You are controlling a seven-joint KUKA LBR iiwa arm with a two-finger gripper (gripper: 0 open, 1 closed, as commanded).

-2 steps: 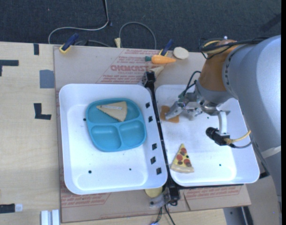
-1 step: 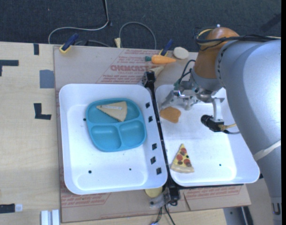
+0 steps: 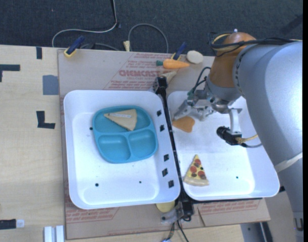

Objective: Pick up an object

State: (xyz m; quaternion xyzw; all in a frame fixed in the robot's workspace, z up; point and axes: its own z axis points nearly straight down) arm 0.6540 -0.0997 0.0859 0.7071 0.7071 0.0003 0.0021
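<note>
Right bin [image 3: 244,185]: its near half lay mostly bare, with open floor around the pizza slice; the far half was crowded by the arm [image 3: 264,84], which came in from the right.
Divider: the two bins met along a dark strip [image 3: 166,135], close to the orange piece's left side.
Orange piece [image 3: 184,124]: a small, rounded, orange-tan lump, lying on the right bin's floor near its left wall, just below the gripper.
Gripper [image 3: 186,110]: hung low over the orange piece; I could not tell whether the jaws were apart or together.
Pizza slice [image 3: 196,171]: a toy wedge with red dots, near the right bin's front-left corner.
Left bin [image 3: 78,150]: held a blue divided plate [image 3: 126,135].
Plate: a tan wedge [image 3: 122,118] lay in its far compartment.
Tabletop [image 3: 22,150]: a carrot-like toy [image 3: 175,63] and a pale oval [image 3: 194,57] lay beyond the bins.
</note>
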